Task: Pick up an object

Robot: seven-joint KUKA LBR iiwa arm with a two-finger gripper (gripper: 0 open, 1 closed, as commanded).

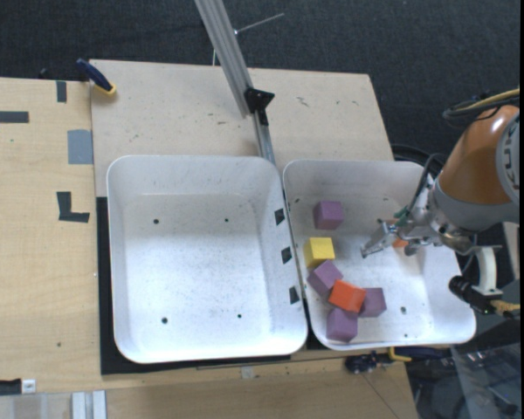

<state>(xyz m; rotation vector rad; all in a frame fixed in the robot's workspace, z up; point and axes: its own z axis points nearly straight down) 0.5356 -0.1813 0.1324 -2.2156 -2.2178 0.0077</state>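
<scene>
While the bench (35, 199) spreads wide and pale under everything, the left bin (201, 260) takes the largest share of it, its white floor bare out to all four rims. Touching it along a shared edge, the right bin (367, 182) is smaller in view, and its open floor runs from 12 o'clock round to 5 o'clock, with the blocks crowded toward 7 and 9 o'clock against the dividing wall.

From 3 o'clock the arm (485, 168) leans in over the right bin's far rim, its orange band uppermost and the grey wrist angled down and toward 9 o'clock. Its gripper (386, 237) hangs over bare floor near the bin's middle, fingers parted, nothing between them, well apart from every block.

One purple block (328, 214) sits alone at about 10 o'clock in that bin. Below it lies the yellow block (320, 250), just beside a second purple block (325, 277). An orange block (348, 297) rests against that one, with a small purple block (374, 301) at its 3 o'clock and another purple block (341, 324) near the 6 o'clock rim.
</scene>
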